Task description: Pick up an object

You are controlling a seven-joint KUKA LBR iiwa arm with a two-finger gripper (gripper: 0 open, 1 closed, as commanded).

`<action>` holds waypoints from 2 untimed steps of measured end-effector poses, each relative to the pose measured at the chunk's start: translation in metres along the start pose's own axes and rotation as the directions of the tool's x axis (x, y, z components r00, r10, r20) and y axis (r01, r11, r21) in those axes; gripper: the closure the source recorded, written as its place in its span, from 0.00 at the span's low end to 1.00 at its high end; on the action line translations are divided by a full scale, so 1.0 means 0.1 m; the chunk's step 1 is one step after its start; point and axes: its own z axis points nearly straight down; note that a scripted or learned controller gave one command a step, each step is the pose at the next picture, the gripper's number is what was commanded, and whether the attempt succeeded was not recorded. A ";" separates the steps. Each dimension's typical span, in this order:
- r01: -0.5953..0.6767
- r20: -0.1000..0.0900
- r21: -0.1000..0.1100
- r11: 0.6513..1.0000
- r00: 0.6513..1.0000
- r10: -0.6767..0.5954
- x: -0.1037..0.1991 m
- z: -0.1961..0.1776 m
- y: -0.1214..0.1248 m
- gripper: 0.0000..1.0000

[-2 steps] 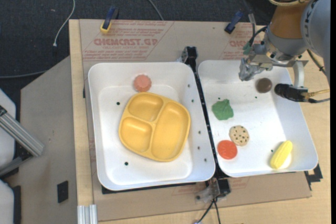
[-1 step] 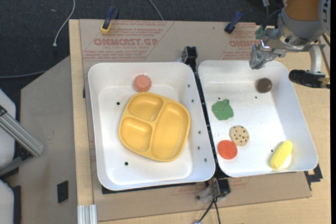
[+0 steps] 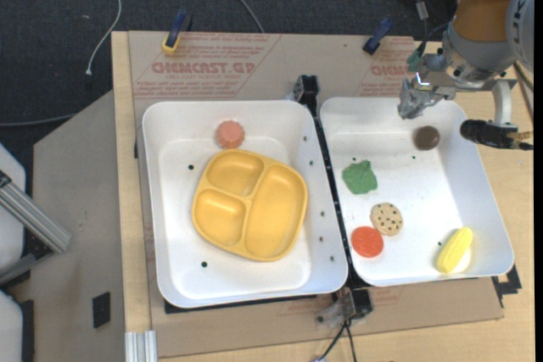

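The gripper [image 3: 413, 103] hangs over the far edge of the right bin [image 3: 485, 182], its jaws too small and blurred to judge; whether they are apart or together cannot be told. Nothing is seen between them. A brown round piece [image 3: 427, 137] lies just beside the gripper, in the bin's far part. The same bin holds a green piece [image 3: 360, 177], a speckled cookie [image 3: 387, 219], an orange-red disc [image 3: 367, 242] and a yellow piece [image 3: 455, 250]. The left bin [image 3: 161, 182] carries a yellow divided plate [image 3: 250, 204] and a pink round piece [image 3: 230, 133], apart from it.
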 end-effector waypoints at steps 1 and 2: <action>0.004 -0.002 -0.001 1.000 1.000 -0.004 0.56 -0.14 -0.07 1.00; 0.003 -0.001 0.000 1.000 1.000 -0.003 1.08 -0.07 -0.10 1.00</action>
